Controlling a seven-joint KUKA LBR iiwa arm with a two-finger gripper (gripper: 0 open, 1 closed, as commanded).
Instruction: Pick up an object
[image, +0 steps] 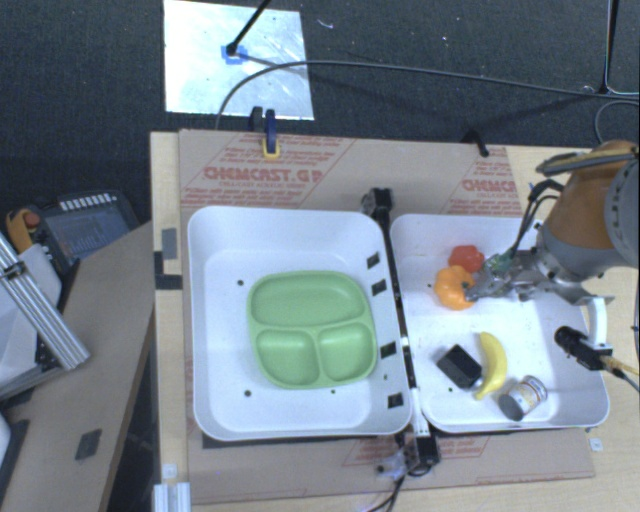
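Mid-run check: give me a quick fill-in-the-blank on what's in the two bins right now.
The green divided tray lies in the ____ bin.
The banana lies between the black block and the ____.
The gripper is beside the ____ fruit.
Missing words: left; can; orange

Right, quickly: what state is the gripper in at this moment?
Gripper: beside the orange fruit in the right bin; open or shut cannot be told.

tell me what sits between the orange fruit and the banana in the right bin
Nothing: in the camera view, only bare white bin floor separates the orange fruit from the banana. The black block lies left of the banana.
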